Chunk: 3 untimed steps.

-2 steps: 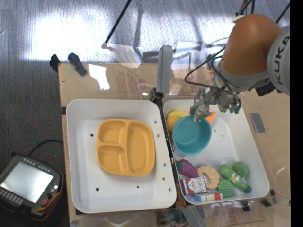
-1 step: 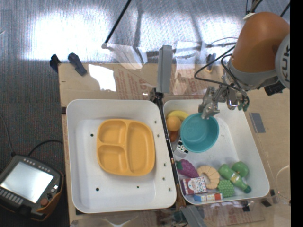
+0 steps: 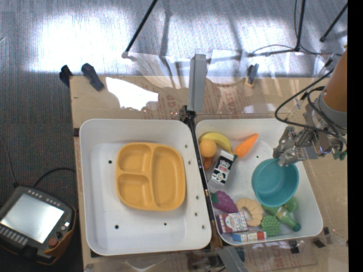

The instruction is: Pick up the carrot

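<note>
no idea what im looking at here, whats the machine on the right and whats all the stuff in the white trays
The picture comes from one camera fixed above a bench, looking down at a slant. The machine on the right is a robot arm, grey with an orange band; its gripper is the metal part hanging over the rim of a teal bowl. I see nothing held in it.

Two shallow white bins sit side by side. The left bin holds a yellow divided plate. The right bin holds toy food: the carrot the arm is meant to pick up, lying apart from the gripper near the far edge, a banana, an orange, a small milk carton and more pieces near the front.
</note>
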Tool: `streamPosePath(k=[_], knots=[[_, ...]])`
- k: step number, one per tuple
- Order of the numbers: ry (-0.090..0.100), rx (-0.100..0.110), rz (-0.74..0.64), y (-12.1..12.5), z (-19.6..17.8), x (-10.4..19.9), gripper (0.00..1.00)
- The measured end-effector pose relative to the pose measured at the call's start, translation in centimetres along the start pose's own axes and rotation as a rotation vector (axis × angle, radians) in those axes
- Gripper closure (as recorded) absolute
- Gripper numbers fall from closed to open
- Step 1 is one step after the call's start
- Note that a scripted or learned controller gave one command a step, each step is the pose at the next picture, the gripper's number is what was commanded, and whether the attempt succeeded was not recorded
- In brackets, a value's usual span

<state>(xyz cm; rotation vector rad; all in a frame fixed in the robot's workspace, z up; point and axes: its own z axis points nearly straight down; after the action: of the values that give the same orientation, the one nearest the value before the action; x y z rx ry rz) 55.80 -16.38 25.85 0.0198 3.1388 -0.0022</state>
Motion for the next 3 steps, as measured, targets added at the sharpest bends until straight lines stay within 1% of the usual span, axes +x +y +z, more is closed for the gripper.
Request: streamPosePath(k=[1,2,3], knots=[[-0.004,0.001,0.201,6.1,15.6,-1.2,1.0],[-0.007,0.002,0.212,-3.3,9.1,-1.7,1.0],[0.001,-0.002,0.207,-2.9,9.6,-1.6,0.0]])
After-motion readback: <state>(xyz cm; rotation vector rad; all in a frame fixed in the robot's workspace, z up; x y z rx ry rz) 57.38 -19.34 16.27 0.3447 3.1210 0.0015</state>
